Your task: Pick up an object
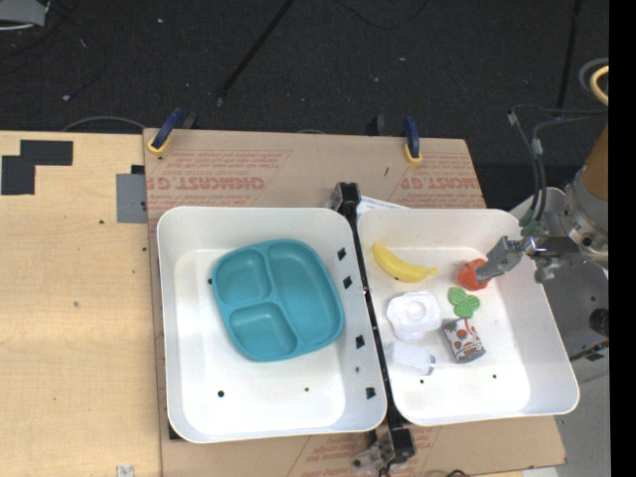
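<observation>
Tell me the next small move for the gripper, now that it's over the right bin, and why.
Probably a short descent straight onto the orange-red object. The gripper sits at that object's right edge in the right bin, nearer to it than to the banana or the green piece just below. Whether it already touches the object isn't clear.

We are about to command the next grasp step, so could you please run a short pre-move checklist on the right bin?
1. Gripper over the right bin: ok.
2. Gripper at the orange-red object: ok.
3. Object seen between the fingers: cannot tell.
4. Green object close below the target, could be bumped: not ok.
5. Banana lies apart from the gripper: ok.
</observation>
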Available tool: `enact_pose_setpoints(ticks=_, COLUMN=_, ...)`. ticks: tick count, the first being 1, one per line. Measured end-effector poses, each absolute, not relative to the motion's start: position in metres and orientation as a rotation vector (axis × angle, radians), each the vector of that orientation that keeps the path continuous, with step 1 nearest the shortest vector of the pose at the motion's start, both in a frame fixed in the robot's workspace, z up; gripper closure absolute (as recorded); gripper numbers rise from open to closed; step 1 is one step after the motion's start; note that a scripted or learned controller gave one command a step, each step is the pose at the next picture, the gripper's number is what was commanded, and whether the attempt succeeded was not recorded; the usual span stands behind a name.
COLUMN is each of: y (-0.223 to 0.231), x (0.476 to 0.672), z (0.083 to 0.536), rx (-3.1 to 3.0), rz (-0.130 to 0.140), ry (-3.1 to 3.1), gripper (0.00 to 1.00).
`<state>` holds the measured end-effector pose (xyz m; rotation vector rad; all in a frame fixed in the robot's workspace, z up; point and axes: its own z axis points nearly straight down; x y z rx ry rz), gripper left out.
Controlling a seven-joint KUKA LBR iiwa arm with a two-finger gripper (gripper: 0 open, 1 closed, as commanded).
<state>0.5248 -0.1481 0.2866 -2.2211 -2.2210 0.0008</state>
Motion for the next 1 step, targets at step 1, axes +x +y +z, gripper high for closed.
enact_pose_setpoints(ticks=1, y=-0.1483, x=0.5249, z=0.2966, rx=-2.221, rz=0.001, ry=-2.221, gripper=1.00)
